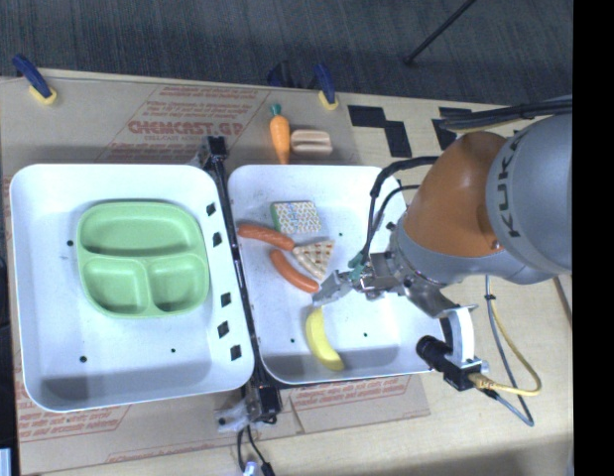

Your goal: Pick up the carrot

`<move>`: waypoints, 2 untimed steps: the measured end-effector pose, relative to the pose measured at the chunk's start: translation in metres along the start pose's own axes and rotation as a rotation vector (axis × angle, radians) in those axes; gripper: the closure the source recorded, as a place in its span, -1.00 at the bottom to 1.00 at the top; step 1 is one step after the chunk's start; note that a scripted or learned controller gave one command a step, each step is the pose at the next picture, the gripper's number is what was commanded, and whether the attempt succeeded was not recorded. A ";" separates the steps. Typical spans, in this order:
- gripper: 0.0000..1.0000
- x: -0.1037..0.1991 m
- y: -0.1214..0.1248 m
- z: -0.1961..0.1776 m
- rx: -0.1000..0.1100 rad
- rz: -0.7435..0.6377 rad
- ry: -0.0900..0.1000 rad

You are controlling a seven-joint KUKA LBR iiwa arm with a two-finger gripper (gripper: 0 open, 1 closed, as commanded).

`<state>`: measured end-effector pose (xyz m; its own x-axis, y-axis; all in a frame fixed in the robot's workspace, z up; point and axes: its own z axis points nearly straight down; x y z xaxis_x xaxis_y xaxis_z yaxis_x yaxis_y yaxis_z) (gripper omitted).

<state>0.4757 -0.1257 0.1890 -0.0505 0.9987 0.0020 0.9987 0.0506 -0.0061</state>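
The carrot (278, 137), orange with a green top, lies on the cardboard just behind the far rim of the right bin (371, 353), outside both bins. My gripper (329, 289) hangs low inside the right bin, well in front of the carrot. It sits between a tan wedge-shaped toy (315, 257) and a yellow banana (322, 340). I see nothing held at its tip.
In the right bin lie two orange sausages (265, 234) (294, 271) and a speckled green-edged block (295, 215). A toy bun (310, 144) sits right of the carrot. The left bin (39, 296) holds a green divided plate (143, 256). A blue clamp (326, 87) stands behind the carrot.
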 end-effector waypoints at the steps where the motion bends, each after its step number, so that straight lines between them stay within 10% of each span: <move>1: -1.00 -0.082 0.030 -0.008 -0.004 -0.132 -0.002; 2: -1.00 -0.090 0.099 0.058 -0.003 -0.035 -0.001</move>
<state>0.5787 -0.2106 0.1302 -0.0855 0.9963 0.0009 0.9963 0.0855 -0.0032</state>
